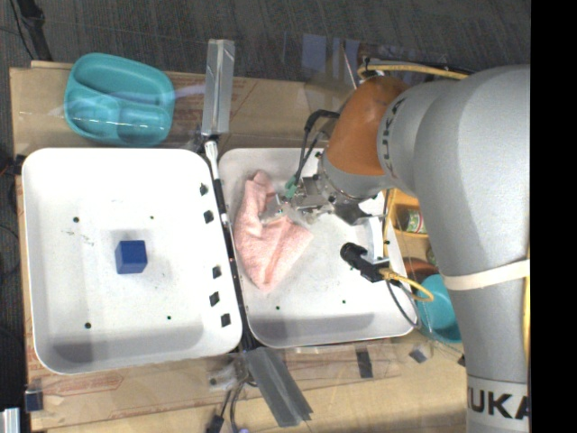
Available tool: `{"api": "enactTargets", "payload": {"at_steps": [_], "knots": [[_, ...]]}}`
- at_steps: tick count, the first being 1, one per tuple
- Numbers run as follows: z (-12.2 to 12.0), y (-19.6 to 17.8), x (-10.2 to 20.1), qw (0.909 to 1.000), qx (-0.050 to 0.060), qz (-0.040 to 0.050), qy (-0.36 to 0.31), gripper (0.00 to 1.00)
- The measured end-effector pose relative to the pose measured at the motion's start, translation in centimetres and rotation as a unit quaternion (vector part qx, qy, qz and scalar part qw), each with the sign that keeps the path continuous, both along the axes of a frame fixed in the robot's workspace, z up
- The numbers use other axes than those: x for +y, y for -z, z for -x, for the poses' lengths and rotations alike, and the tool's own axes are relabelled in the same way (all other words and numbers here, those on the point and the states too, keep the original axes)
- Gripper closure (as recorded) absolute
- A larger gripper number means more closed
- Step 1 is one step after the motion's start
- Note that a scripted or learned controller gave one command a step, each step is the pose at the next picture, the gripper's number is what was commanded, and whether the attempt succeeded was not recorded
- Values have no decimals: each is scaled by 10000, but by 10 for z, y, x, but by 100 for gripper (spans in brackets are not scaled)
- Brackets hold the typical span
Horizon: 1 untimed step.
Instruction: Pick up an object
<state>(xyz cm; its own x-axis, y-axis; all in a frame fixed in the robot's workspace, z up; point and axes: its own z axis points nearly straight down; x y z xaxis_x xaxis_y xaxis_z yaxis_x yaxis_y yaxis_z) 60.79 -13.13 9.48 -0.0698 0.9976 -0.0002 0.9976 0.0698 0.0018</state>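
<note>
Crumpled pink cloth (264, 244) beneath the tool (290, 199)

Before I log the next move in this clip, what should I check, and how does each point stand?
1. Gripper at a target: ok, it is over the pink cloth in the right bin.
2. Cloth actually held: cannot tell.
3. Cloth within the bin walls: ok.
4. Blue cube clear of the arm: ok, it lies in the left bin.
5. Turquoise container clear of the arm: ok, it stands outside both bins.
</note>
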Motion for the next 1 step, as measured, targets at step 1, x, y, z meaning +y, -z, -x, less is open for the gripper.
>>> {"api": "enactTargets", "payload": {"at_steps": [1], "knots": [[23,0,24,10000,-3,6,-7,0]]}}
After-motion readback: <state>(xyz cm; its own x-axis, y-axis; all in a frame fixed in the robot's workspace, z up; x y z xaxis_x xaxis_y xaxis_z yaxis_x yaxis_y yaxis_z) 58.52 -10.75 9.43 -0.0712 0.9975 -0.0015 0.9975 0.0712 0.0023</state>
